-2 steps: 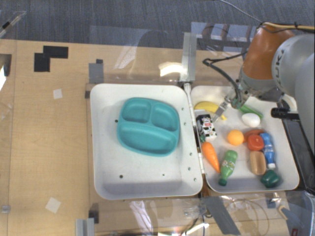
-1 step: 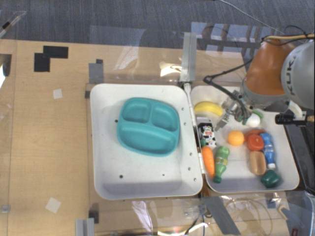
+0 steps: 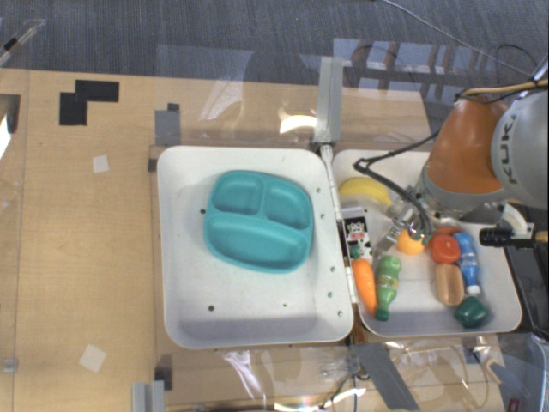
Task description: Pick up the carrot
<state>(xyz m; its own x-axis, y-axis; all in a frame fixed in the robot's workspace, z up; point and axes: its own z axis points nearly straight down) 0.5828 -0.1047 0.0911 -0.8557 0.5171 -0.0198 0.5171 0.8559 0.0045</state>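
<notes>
A wooden bench [image 3: 77,256] bears two white bins. The left bin [image 3: 180,307] holds a teal divided plate [image 3: 257,220]. In the right bin [image 3: 515,312], the carrot [image 3: 365,283] lies along the left wall near the front corner, touching a green bottle [image 3: 387,286]. The gripper [image 3: 390,237] hangs just behind them, fingers apparently slightly parted, holding nothing.

Grey letters "KU" on the arm [image 3: 515,144], cut off at the frame edge
</notes>
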